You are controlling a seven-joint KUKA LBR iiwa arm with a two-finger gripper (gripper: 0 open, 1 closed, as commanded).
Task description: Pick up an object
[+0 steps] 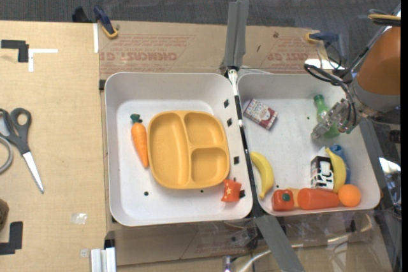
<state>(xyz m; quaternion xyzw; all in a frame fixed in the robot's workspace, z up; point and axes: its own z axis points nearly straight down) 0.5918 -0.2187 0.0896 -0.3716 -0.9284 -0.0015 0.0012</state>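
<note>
Green plastic bottle [320,113] lies just beside my gripper [333,125] at the right white bin's [290,156] far edge; whether I grip it, I cannot tell.

gripper [333,121] over right bin [290,93] — beside green bottle [320,106].

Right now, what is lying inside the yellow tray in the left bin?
Nothing is visible in the tray: its three compartments show only bare yellow. The carrot lies beside it on the bin floor, and a small red piece at its corner. Whatever is underneath it is covered.
</note>
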